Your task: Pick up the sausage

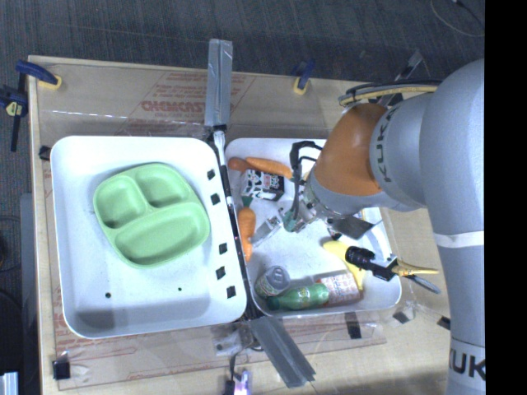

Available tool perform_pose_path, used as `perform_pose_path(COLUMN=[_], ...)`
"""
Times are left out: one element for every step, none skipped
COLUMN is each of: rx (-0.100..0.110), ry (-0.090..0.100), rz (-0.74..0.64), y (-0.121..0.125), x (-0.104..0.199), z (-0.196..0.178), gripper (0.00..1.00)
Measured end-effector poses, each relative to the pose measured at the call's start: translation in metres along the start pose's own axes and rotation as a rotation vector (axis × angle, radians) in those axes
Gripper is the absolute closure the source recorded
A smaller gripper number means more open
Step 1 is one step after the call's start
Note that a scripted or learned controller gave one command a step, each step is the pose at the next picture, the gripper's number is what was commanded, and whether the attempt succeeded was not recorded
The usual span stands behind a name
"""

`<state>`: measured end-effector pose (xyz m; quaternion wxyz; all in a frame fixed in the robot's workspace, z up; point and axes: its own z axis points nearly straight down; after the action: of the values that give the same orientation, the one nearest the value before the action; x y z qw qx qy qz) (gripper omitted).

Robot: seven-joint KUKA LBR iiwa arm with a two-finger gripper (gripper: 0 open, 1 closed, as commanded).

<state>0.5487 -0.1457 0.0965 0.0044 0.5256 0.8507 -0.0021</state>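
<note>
Sausage lies near the right bin's top edge, long axis left-right; pincer state unreadable.

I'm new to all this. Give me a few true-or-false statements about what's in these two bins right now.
1. The green plate lies in the left bin. True.
2. A green bottle lies in the left bin. False: it lies in the right bin, near its front edge.
3. The gripper is over the right bin. True.
4. The plate holds a carrot. False: the carrot lies in the right bin.
</note>
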Motion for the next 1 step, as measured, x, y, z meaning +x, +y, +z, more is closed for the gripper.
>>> perform_pose_path(rx=[0.002], ry=[0.012], rz=[-0.098], y=[-0.0531], x=[0.0514], z=[-0.0523], gripper=[0.0])
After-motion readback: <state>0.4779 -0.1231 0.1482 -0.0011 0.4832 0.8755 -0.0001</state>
